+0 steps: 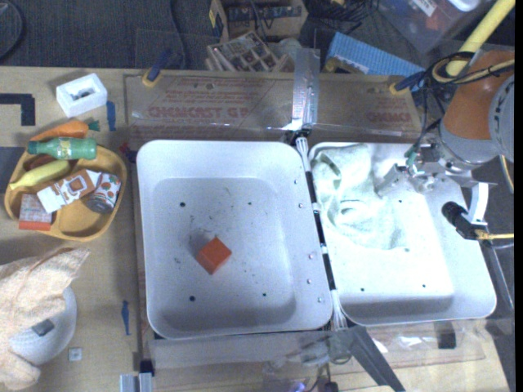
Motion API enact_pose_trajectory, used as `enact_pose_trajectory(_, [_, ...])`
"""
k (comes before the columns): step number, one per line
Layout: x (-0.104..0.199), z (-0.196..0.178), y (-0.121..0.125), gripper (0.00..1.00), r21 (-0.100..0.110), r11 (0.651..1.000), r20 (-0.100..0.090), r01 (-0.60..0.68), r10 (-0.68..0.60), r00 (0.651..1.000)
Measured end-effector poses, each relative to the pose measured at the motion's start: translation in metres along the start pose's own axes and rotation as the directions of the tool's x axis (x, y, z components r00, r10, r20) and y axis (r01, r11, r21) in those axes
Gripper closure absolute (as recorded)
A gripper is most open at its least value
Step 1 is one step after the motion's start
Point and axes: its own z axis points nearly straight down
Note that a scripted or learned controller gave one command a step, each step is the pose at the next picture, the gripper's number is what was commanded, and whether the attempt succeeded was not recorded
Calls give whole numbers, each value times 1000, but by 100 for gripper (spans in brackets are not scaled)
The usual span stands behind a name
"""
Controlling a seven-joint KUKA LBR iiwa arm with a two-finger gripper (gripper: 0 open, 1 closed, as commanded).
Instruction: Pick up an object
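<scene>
Two white bins side by side: the left bin [163, 186] and the right bin [433, 292]. The grey arm [482, 113] reaches over the right bin's far corner, its gripper [413, 174] low above a crumpled white cloth [359, 198] — jaw opening, can't tell from here. The orange block [215, 255] sits alone in the left bin, well apart from the jaws, across the divider.

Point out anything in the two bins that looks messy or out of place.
A white cloth lies crumpled in a heap at the far end of the right bin, not folded. The orange block in the left bin sits slightly askew.
</scene>
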Motion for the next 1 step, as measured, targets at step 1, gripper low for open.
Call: enact_pose_trajectory(1, [16,-102,-13,0,2,998,1,-64,64,998])
